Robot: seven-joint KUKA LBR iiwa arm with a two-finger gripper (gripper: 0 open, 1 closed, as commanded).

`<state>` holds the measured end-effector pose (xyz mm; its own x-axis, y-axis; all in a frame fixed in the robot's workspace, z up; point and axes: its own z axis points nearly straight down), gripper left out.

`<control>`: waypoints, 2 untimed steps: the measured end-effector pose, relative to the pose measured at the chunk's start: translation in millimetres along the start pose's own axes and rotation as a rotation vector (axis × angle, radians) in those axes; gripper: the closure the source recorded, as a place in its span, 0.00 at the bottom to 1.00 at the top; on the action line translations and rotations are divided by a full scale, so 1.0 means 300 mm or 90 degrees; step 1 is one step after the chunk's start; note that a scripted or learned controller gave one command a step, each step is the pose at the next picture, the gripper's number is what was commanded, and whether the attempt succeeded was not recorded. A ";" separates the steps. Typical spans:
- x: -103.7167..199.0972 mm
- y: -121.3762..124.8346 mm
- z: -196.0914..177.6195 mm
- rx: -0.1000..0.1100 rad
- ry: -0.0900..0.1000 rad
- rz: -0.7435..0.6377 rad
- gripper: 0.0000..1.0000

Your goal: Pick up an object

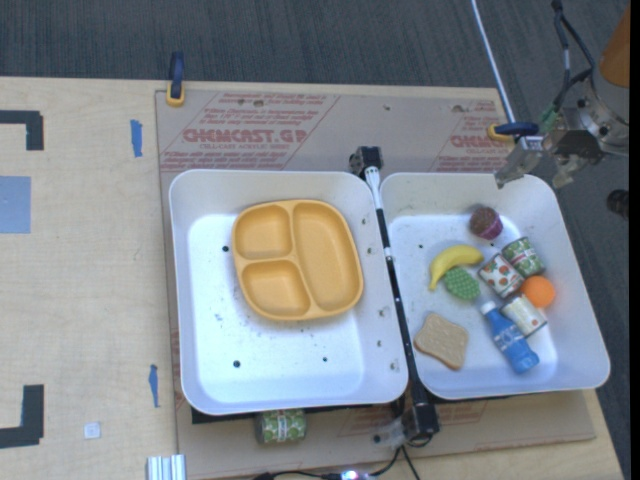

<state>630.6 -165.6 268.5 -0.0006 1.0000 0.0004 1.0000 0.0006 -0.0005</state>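
White bins: two. Right bin (570,230) has seven items; purple ball (486,222) lies nearest, just below-left of gripper (539,168), fingers spread, holding nothing.

Dark grey carpet (300,18), pale wooden bench (80,298)

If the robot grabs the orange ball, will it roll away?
Probably it could. The orange ball looks round and smooth, so a nudge may set it rolling. It sits snug among a carton and a can near the bin's wall, which might stop it. It looks like a light toy.
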 end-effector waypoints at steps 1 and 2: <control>0.037 -0.029 0.557 0.000 0.000 0.001 0.00; 0.159 0.036 0.614 0.019 0.004 0.003 0.00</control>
<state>641.3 -117.7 84.3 0.0047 1.0000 0.0067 0.9995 -0.0045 -0.0297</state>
